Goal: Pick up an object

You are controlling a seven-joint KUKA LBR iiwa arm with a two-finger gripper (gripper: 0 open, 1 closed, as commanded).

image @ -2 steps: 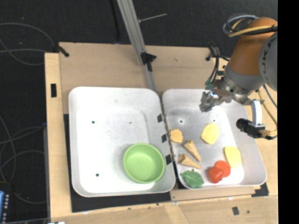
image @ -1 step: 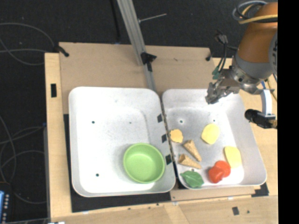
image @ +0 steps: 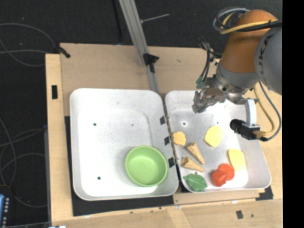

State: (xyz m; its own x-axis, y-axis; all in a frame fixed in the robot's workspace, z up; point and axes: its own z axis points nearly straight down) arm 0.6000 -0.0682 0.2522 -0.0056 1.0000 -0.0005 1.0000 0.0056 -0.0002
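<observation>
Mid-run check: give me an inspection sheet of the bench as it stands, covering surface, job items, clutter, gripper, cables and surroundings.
Surface: tan bench bearing two white bins side by side, left bin and right bin.
Job's things: in the right bin, a yellow round piece, a yellow block, a red item, a green item, two cone-shaped pieces and a small orange-yellow piece.
Clutter: green bowl in the left bin, near its front right corner.
Gripper: gripper over the right bin's far end, nothing seen between its fingers.
Cables: loops on the arm; thin cables on the dark floor at left.
Surroundings: slanted metal rail behind the bins.
</observation>
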